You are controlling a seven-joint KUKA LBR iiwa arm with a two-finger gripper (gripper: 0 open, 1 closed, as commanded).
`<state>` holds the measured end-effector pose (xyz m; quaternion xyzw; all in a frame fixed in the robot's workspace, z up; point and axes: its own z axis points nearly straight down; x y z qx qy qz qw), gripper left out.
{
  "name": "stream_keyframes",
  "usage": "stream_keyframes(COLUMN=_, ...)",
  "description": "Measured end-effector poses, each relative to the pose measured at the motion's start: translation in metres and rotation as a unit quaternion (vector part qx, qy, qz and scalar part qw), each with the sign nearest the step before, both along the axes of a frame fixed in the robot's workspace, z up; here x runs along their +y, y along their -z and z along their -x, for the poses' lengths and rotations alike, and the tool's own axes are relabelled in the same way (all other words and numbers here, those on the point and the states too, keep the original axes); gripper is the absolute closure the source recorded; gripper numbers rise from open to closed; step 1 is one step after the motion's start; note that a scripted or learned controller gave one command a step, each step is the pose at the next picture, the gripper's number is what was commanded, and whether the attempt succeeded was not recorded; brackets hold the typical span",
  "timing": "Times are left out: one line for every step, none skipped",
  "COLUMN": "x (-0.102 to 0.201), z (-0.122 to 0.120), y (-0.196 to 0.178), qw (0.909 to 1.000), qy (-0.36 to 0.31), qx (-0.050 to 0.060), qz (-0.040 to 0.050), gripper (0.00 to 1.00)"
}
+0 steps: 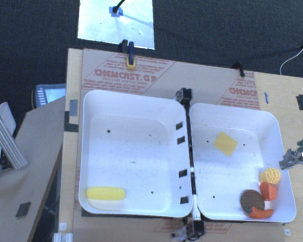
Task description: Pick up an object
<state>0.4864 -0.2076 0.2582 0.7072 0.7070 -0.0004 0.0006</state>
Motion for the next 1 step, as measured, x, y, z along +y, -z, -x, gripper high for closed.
stream_keyframes(x=0.0222, z=-0.0016, y=-0.0307, qw=1.0, qy=-0.003, qx=-0.003, qz=-0.0001, gripper=1.0)
